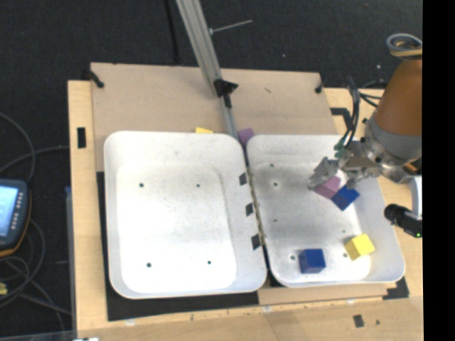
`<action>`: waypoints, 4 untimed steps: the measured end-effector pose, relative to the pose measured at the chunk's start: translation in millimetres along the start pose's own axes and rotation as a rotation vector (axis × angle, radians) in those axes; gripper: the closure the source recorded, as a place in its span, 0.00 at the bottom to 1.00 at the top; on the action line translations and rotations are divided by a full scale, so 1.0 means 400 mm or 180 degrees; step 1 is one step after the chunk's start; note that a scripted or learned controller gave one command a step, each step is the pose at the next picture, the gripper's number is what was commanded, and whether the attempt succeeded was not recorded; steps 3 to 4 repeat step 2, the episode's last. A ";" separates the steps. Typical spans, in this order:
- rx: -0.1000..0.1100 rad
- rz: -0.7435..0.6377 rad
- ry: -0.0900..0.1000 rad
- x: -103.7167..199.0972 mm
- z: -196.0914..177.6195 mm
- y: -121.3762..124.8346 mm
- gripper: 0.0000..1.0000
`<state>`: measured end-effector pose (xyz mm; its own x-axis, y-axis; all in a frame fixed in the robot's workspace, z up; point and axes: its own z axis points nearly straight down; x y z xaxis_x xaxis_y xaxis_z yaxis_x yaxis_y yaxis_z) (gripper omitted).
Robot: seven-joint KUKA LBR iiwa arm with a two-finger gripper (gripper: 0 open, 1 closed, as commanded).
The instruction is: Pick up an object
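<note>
Camera view, two white bins (178, 275), two blue blocks (311, 260), one yellow block (360, 246)

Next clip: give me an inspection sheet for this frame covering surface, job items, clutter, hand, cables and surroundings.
Surface: wooden bench bearing left bin and right bin.
Job's things: right bin holds purple block, blue block, yellow block, second blue block.
Clutter: small yellow piece and purple piece behind the bins.
Hand: hand over the purple block; grip unclear.
Cables: black cables on the left floor.
Surroundings: dark floor, handheld screen, metal rail.

right bin (284, 155): two blocks (311, 260) front | end effector (328, 176) above rear | left bin (117, 190) beside
</note>
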<state>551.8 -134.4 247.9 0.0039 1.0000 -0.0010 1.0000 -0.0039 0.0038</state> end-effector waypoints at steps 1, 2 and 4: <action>0.0028 -0.0007 -0.0003 -0.096 0.277 0.080 0.00; 0.0001 -0.0013 -0.0008 -0.186 0.336 0.205 0.00; 0.0001 -0.0013 -0.0008 -0.186 0.336 0.205 0.00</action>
